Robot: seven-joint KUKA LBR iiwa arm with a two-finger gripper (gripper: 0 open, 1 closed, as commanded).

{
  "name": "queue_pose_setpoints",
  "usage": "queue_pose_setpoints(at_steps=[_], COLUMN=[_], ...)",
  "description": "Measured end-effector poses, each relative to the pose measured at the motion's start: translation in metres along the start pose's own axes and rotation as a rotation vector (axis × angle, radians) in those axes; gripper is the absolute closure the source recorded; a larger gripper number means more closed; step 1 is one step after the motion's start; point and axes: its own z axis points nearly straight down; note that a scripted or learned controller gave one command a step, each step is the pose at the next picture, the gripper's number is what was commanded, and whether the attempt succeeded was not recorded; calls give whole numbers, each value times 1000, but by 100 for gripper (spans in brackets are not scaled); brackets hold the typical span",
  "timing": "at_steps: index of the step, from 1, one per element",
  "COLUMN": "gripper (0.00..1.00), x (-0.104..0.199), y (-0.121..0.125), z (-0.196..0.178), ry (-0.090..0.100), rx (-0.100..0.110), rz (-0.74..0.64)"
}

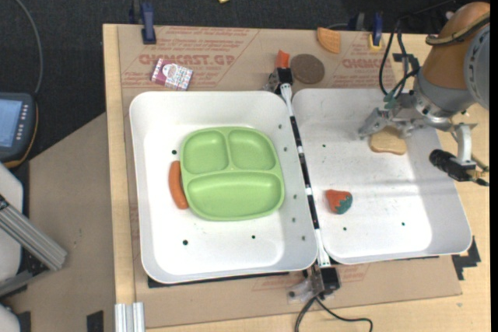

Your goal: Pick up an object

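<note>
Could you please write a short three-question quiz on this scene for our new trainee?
1. True or false: the green tray lies in the right bin.
2. Which item lies against the tray's left edge? A) strawberry B) carrot C) bread
3. Fill in: the gripper is directly above the ____ in the right bin.

Key: 1. False, it lies in the left bin. 2. B, the carrot. 3. The bread; the strawberry lies apart, nearer the front.
</note>
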Motion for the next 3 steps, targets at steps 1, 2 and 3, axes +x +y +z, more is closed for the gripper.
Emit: queue_pose_setpoints(at_steps=[1, 2, 3], gripper=[100, 100, 0], x=[1, 6, 6], y=[0, -72, -70], z=[-12, -34, -32], ry=[-3, 6, 4], rx=[-4, 13, 9], rz=[-1, 3, 1])
